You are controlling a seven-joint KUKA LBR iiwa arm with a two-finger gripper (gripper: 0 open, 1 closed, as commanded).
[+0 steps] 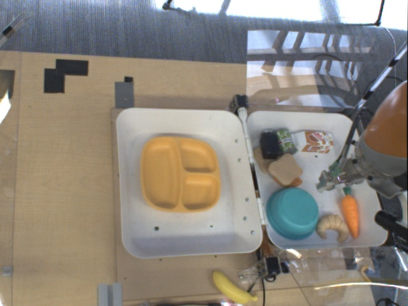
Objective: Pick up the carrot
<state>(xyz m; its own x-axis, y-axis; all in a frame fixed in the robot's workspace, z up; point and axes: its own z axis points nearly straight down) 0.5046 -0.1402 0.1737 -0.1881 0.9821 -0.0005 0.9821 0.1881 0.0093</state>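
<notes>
The carrot (350, 214), orange with a small green top, lies near the front right corner of the right bin (331, 118), its top pointing toward the back. My gripper (336, 179) hangs just behind and slightly left of the carrot's green end, under the grey arm with the orange band (389, 132). Nothing shows in the gripper, and the carrot rests on the bin floor.
A croissant (333, 226) lies right beside the carrot, with a teal bowl (292, 213) to its left. A toast slice (285, 169), a dark green-ended item (277, 143) and a packet (317, 141) sit further back. The left bin (191, 241) holds a yellow divided plate (180, 173). A banana (233, 289) lies outside.
</notes>
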